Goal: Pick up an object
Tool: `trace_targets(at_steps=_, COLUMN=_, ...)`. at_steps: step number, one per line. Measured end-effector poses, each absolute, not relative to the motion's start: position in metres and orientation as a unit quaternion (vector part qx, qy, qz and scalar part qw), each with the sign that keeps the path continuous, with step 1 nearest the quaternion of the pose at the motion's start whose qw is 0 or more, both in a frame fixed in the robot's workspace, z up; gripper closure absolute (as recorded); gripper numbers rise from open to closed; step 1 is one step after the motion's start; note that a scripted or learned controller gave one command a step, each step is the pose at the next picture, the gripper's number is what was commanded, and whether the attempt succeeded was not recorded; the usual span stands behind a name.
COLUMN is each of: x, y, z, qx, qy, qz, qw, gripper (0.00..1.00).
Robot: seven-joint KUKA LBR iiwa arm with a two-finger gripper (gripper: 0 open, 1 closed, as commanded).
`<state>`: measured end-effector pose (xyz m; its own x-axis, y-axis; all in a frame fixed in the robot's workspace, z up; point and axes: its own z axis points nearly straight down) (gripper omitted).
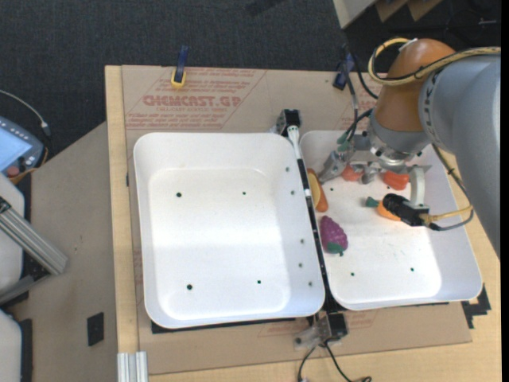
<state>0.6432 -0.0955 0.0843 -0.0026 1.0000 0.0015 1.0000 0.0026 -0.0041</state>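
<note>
Camera view: 2 shallow white bins side by side on a cardboard-covered bench, seen from above at a slant.
Nearest object: a purple object [333, 235] with a green tip lies in the right bin [398, 289], just beside the wall shared with the left bin [215, 293].
Middle: an orange-and-yellow piece [316, 192] rests against that same wall; an orange object [391, 207] with a green end lies further right, with a black part of the tool over it.
Far: a small red-orange piece [395, 179] sits partly under the wrist.
Gripper: the gripper [367, 169] hangs low over the far part of the right bin; whether it is apart or together cannot be told.
Step in hand: likely settling on a target.
Doing it well: the purple object looks the easiest; straddle it and keep off the wall.
</note>
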Motion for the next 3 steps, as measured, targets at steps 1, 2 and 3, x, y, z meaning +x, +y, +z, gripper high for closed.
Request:
trace_targets(at_steps=1, x=0.668, y=-0.154, z=0.227, qx=-0.708, qy=-0.706, qz=-0.0038, qw=-0.009, gripper=0.00)
trace_targets(at_steps=2, x=0.666, y=-0.150, z=0.227, qx=-0.707, qy=-0.707, qz=-0.0014, qw=-0.004, gripper=1.00)
trace_targets(at_steps=3, x=0.590, y=-0.215, z=0.247, qx=-0.710, qy=-0.704, qz=0.0017, qw=0.000, gripper=1.00)
